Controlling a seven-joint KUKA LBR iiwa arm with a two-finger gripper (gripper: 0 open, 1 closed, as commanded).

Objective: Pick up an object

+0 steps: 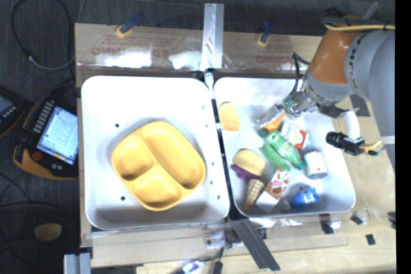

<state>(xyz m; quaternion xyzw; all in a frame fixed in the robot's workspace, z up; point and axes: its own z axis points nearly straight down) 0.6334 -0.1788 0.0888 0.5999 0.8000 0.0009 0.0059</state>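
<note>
1. I see the gripper (287, 107) low over the upper middle of the right bin (340, 199). Its fingers are a small, blurred cluster, and I cannot tell whether they are spread or pressed together, nor whether anything sits between them.
2. Just below and left of the gripper I see an orange carrot-shaped piece (272, 122), and touching that a green bottle (281, 151) lying at a slant. I cannot tell if the gripper touches either.
3. Beside the bottle I see a red-and-white packet (295, 136) and a white can (315, 164) on its right.
4. Further out in the same bin I count a yellow block (228, 116) by the left wall, a yellow and purple toy (248, 163), an ice-cream cone (253, 190), a small carton (277, 185) and a blue toy (303, 197).
5. In the left bin (103, 99) I see a yellow divided tray (158, 165) lying alone.
6. The grey arm (372, 80) with its orange band (331, 61) comes in from the right.
</note>
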